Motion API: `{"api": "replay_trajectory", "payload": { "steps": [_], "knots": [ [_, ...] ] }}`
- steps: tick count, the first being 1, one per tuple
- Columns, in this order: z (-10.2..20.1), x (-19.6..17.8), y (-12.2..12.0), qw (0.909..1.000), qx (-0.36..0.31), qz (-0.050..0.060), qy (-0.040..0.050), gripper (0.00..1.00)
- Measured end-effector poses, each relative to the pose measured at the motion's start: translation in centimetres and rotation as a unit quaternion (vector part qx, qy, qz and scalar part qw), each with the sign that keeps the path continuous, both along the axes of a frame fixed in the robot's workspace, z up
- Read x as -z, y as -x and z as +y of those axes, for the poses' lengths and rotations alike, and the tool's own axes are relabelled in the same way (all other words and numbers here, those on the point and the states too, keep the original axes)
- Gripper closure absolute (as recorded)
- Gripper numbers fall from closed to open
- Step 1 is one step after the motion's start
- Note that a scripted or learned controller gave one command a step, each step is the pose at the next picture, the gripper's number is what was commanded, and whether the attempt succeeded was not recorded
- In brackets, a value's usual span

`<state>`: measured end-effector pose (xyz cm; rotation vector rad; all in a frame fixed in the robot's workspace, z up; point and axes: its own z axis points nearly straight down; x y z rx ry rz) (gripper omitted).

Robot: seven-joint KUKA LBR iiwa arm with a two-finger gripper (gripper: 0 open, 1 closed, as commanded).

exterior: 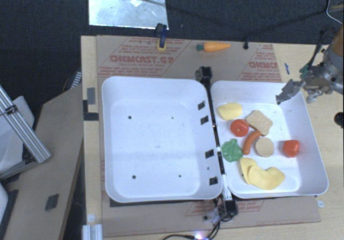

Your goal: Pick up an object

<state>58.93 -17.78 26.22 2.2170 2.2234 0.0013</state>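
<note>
The gripper (286,94) hung over the far right corner of the right bin (314,177), apart from every object in it. Its fingertips were too small and blurred to judge, so how far it stood open could not be told; nothing was visibly held.

To pick well from there, the arm would probably do best to choose an item with free space around it. The red tomato (291,148) at the right side of the pile stood a little apart from its neighbours and looked like the easiest target. The yellow lemon-like piece (230,110) at the far left of the group also had open floor on its far side. A straight descent centred over the chosen piece seemed wise, since the crowded middle risked nudging neighbours.

The right bin held all the toy food: a slice of toast (259,121) beside a second red tomato (239,127), an orange sausage (250,142) touching a round beige disc (264,147), a green leafy piece (232,150) near the divider, and a yellow banana-like piece (262,175) at the near side. The left bin (115,142) showed bare white floor. A toy carrot (213,47) lay on the bench beyond both bins.
</note>
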Motion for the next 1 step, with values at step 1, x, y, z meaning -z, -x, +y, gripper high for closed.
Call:
{"api": "replay_trajectory", "payload": {
  "steps": [1],
  "knots": [
    [10.05, 12.95, -0.98, 1.0, -0.004, 0.006, -0.0039, 0.0]
  ]
}}
